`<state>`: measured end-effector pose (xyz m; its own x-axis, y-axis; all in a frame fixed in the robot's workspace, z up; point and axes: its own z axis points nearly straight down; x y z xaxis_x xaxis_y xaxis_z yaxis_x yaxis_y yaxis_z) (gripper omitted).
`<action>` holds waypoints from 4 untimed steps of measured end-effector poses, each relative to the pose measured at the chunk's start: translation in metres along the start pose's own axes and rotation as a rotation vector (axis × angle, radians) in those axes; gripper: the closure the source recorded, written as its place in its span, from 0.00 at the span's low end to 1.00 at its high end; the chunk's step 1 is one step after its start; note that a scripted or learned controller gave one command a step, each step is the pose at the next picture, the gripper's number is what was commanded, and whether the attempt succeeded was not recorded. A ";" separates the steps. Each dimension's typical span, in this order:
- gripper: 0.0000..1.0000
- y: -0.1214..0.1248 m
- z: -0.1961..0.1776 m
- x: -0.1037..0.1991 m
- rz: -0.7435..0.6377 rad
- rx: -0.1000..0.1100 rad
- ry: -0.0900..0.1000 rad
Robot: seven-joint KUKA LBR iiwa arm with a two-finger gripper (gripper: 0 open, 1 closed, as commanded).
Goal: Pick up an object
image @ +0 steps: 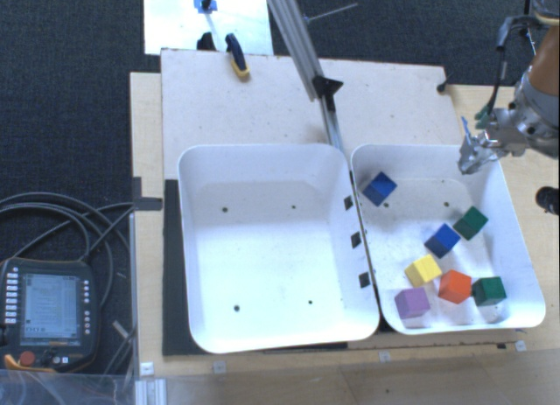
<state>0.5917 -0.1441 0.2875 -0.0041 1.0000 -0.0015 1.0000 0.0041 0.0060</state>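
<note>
The right bin (503, 198) holds several small blocks. A blue block (380, 189) lies alone near its back left. Toward the front right sit a dark green block (471, 222), a second blue block (442, 240), a yellow block (423, 270), an orange block (455, 287), a purple block (412, 303) and another green block (489, 290). My gripper (473, 157) hangs over the bin's back right corner, above and apart from the blocks. Nothing shows between its fingers.
The left bin (197, 176) stands beside the right one, sharing a middle wall. A slanted metal pole (297, 31) crosses behind the bins. A teach pendant (48, 311) with cables lies at the left. Small clamps (236, 55) rest on the back board.
</note>
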 end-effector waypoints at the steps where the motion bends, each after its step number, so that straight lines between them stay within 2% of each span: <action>1: 1.00 -0.012 0.017 0.050 -0.005 0.006 0.003; 3: 1.00 -0.049 0.023 0.165 -0.007 0.006 0.004; 4: 1.00 -0.057 0.040 0.218 -0.007 0.006 0.004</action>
